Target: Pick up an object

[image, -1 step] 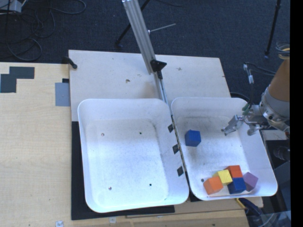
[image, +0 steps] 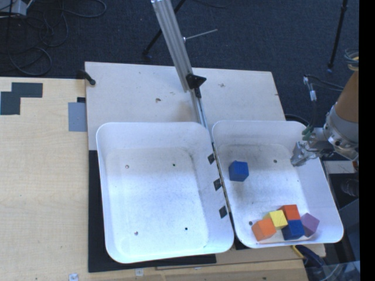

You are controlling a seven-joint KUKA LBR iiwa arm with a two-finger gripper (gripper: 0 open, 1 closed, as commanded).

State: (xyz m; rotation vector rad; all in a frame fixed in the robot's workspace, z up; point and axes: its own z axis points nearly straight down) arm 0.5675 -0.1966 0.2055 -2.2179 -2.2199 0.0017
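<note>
In the right bin (image: pixel 258 126) a blue cube (image: pixel 238 170) sits alone near the left wall. Clustered at that bin's front right corner are an orange cube (image: pixel 263 228), a yellow cube (image: pixel 278 218), a red-orange cube (image: pixel 290 211), a second blue cube (image: pixel 293 230) and a purple cube (image: pixel 310 223). My gripper (image: pixel 300 154) hangs over the bin's right rim, well to the right of the lone blue cube and above the cluster in the view. Nothing is visibly held in it.
The left bin (image: pixel 117 130) lies beside the right one, joined by black clips (image: pixel 217 183). A slanted aluminium bar (image: pixel 176 45) rises behind the bins. The white board (image: pixel 135 92) and wooden bench (image: pixel 41 174) extend to the left.
</note>
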